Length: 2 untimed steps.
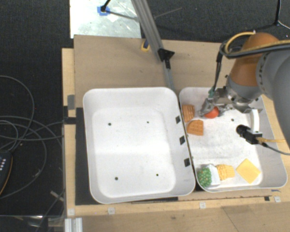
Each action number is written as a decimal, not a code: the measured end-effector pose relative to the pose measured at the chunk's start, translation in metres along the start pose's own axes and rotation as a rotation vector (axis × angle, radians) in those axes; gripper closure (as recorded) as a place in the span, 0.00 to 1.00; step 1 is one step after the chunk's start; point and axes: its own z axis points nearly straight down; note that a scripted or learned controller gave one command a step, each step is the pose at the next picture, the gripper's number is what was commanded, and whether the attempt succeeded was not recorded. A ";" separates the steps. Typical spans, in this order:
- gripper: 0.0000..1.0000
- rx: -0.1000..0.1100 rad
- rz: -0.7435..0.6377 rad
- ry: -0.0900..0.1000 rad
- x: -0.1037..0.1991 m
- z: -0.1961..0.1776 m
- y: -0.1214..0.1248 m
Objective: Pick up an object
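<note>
Two white bins sit side by side on your bench, and in the right bin (275, 178) your gripper (209, 109) is down at the far end, its fingers closed around a small red-orange object (211, 113) directly beneath it.

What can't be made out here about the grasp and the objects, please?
- Jaws: the gripper sits over the red object; too small to tell open, shut or gripping.
- Red object: partly covered by the gripper, identity unclear.
- Green item: too small to identify, at the right bin's near edge.
</note>
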 end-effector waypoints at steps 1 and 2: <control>1.00 -0.004 0.002 -0.001 -0.005 -0.064 0.006; 1.00 -0.004 0.001 -0.001 -0.005 -0.119 0.008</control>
